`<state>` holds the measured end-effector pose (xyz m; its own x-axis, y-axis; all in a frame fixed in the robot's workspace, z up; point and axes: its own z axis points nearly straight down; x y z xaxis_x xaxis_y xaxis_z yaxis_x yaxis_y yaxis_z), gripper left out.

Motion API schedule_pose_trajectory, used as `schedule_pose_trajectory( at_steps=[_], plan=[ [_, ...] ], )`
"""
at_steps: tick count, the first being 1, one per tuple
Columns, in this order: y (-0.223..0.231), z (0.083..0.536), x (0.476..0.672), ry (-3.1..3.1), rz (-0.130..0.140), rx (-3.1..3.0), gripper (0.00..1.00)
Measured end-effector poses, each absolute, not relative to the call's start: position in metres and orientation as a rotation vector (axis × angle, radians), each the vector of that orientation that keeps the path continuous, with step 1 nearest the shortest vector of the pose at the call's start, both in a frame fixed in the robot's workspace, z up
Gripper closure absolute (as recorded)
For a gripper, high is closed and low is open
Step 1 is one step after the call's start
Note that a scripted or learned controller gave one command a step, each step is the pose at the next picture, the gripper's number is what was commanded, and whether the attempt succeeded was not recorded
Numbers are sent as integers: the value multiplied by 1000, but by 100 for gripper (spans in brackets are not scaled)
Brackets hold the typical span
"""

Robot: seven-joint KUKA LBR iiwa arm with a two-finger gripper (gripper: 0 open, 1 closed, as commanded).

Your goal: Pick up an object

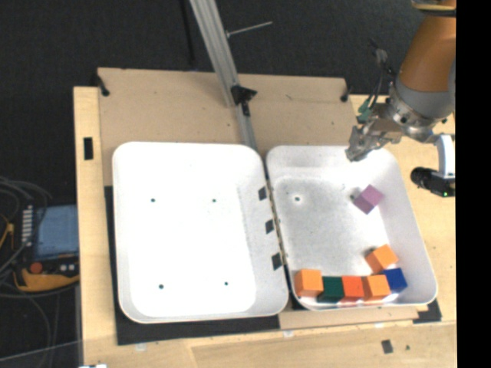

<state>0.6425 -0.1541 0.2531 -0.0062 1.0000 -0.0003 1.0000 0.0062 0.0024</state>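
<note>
A purple block (367, 198) lies by itself in the upper right part of the right bin (307, 167). Along that bin's front edge sit several blocks: an orange one (309, 281), a green one (332, 288), two more orange ones (353, 287) and a blue one (396, 280), with another orange block (381, 257) just behind them. My gripper (357, 151) hangs over the bin's back right corner, above and slightly left of the purple block, with nothing seen between its fingers.
The left bin (192, 228) lies beside the right one. A slanted metal pole (219, 48) rises from behind the bins. Cables and a blue box (54, 232) sit off the bench at the left.
</note>
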Motion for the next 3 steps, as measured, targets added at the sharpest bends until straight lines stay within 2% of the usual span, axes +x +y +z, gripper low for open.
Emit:
schedule_pose_trajectory(
  at_steps=[1,3],
  plan=[
    [-105,244,627,2228,-1,2216,100],
    [3,254,573,2232,1,2214,100]
  ],
)
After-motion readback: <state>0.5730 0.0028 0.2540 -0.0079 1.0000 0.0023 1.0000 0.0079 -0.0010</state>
